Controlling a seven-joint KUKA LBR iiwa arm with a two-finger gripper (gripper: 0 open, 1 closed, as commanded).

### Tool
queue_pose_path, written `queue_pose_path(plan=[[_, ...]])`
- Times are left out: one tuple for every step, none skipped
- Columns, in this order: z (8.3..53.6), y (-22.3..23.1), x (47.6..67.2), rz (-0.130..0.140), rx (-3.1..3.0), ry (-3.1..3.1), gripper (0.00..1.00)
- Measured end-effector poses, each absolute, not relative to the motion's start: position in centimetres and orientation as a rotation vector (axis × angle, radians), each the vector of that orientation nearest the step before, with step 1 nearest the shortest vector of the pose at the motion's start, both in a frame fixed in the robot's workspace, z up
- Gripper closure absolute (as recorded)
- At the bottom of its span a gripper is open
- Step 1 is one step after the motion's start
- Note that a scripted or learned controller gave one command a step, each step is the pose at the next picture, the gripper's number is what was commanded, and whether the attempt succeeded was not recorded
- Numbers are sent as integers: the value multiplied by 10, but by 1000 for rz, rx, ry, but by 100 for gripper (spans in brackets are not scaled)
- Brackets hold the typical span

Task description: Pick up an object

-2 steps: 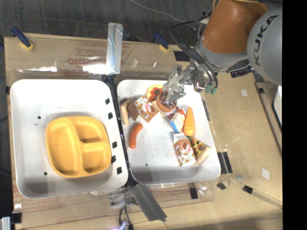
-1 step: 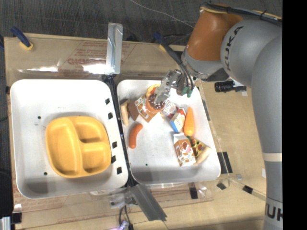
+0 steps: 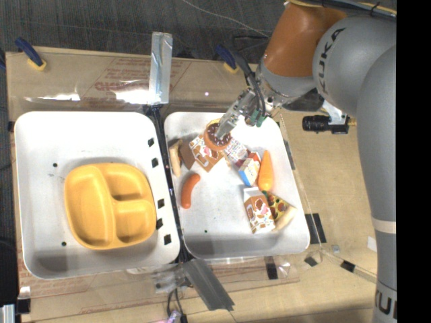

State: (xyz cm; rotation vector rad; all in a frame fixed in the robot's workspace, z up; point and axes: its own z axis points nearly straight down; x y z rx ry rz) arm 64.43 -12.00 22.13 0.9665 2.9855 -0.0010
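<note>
A single fixed camera was mounted above the bench (image 3: 337, 180) and was aimed downward at a slant, not straight down. Both white bins were taken in whole: the left bin (image 3: 40, 140) toward the left of the frame, the right bin (image 3: 222, 237) near the middle. The far edge of the bench was placed toward the top, where dark floor was seen beyond it. The arm (image 3: 363, 73) was caught entering from the right and was cropped by the frame edge (its bulk loomed large, being nearer the lens). The framing was medium-close, with small items in the bins kept distinguishable. Only one view was given, so no overlap was to be noted.
</note>
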Motion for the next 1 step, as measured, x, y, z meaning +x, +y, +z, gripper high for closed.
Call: queue_pose_path(plan=[[212,-107,644,-2,1451,2788,100]])
